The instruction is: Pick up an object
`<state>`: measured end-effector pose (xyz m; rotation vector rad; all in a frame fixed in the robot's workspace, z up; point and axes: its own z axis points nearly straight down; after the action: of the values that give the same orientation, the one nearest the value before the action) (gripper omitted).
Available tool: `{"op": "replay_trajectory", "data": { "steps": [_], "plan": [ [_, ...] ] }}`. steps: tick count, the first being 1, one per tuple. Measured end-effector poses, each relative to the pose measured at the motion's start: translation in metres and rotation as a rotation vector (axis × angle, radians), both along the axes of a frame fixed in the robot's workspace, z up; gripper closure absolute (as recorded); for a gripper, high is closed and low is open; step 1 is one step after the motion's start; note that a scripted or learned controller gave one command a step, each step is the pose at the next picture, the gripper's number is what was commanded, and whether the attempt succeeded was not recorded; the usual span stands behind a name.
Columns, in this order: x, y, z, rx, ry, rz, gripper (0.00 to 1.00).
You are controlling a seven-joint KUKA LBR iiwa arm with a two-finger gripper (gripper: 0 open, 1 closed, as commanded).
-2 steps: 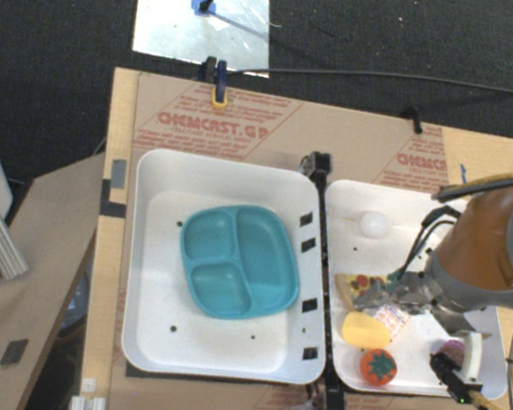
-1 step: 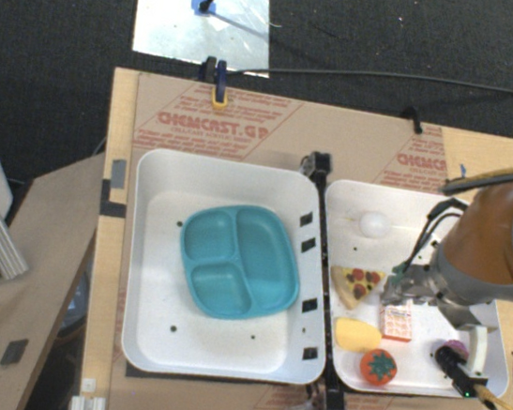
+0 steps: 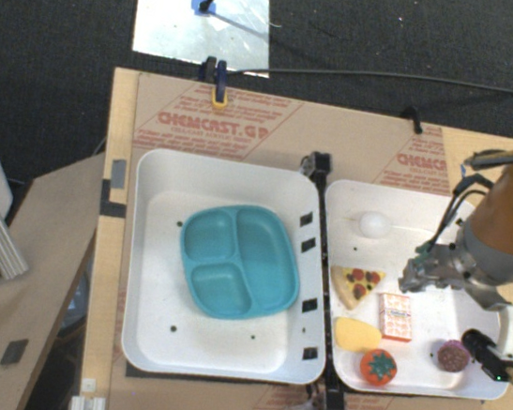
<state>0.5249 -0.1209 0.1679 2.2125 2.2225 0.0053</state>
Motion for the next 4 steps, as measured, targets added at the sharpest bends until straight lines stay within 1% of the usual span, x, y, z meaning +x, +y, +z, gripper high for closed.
{"op": "replay_trajectory", "data": {
  "steps": [1, 2, 3, 4],
  "plan": [
    [-0.001, -0.008, 0.062, -0.001, -0.002, -0.001, 1.0],
    [0.001, -0.008, 0.087, 0.001, 0.002, 0.0, 1.0],
    [0.021, 0.037, 0.074, 0.001, 0.003, 0.003, 1.0],
    [0.034, 0.078, 0.071, 0.002, 0.003, 0.004, 1.0]
  ]
}}
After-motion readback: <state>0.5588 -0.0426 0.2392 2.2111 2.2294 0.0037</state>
